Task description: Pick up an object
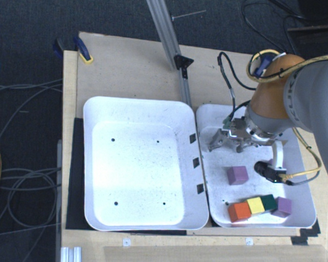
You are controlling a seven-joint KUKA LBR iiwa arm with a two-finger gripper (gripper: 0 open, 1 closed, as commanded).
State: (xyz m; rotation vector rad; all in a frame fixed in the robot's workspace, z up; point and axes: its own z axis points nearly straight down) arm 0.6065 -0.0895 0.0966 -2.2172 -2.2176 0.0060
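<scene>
Arm in from the right, orange band over the right-hand bin (206, 158); gripper (225, 138) hangs above that bin's upper left part, near the wall shared with the left-hand bin (134, 164). Whether the fingers are spread or pressed together cannot be told from this slant: a grey metal piece pokes out leftward below the wrist, but the tips are not cleanly resolved. Nothing shows between them. Candidate objects all lie in the right bin: a purple cube (237, 175) alone near the middle, well apart from the rest and nearest the gripper; then a row along the bottom wall, orange block (239, 211), yellow block (255, 205), green block (269, 202) touching one another, with a second purple block (284, 206) just beside the green one. Judgement: the lone purple cube is the best target, since it has free floor on all sides, whereas the row pieces crowd each other and sit against the bin wall, leaving little room for a finger. To do it well, centre over the cube, turn the wrist so the fingers face two flat sides rather than corners, descend square and close only when low around it. Risk: a black cable fitting (267, 171) hangs just right of the cube and may nudge it.
</scene>
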